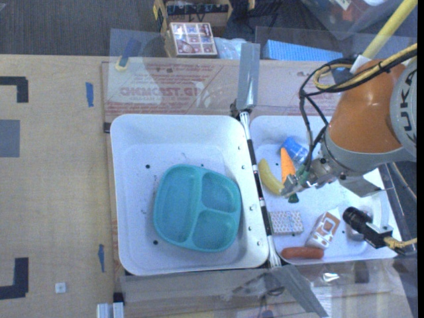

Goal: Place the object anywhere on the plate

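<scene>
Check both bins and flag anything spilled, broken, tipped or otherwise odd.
Nothing stands out. The teal plate lies flat in the left bin with nothing on it. In the right bin the banana, carrot, sausage and small boxes lie loose but intact, with no spill. The gripper hovers by the carrot.

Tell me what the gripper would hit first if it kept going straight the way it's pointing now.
Probably the banana. The gripper points down and toward the left bin, its tip between the banana and the carrot. Depth is unclear from above, so it might meet the right bin's floor instead.
</scene>
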You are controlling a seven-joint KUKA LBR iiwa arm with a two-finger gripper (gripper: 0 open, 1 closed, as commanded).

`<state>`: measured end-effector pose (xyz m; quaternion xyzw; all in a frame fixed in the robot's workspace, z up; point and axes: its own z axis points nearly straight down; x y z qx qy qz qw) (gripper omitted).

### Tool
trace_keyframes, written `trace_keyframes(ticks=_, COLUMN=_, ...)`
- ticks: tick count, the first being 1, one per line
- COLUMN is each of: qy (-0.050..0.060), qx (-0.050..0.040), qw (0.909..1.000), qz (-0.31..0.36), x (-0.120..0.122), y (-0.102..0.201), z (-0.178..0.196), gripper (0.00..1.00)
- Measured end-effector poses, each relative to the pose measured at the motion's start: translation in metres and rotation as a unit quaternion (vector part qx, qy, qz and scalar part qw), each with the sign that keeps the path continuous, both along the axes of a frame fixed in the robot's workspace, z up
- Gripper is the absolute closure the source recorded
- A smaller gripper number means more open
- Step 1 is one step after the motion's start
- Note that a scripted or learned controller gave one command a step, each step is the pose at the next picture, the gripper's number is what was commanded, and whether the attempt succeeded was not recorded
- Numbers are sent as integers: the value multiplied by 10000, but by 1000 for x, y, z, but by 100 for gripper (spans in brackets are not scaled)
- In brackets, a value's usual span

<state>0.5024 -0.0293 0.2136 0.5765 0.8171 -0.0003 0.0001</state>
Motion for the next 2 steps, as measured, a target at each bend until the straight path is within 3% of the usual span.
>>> trace_keyframes(ticks=1, qy=-12, qx=0, qw=9988, qz=490, x=16, y=73, z=-12, gripper=100)
trace_keyframes(ticks=2, qy=-13, qx=-1, qw=9988, qz=491, x=16, y=73, z=-12, gripper=0)
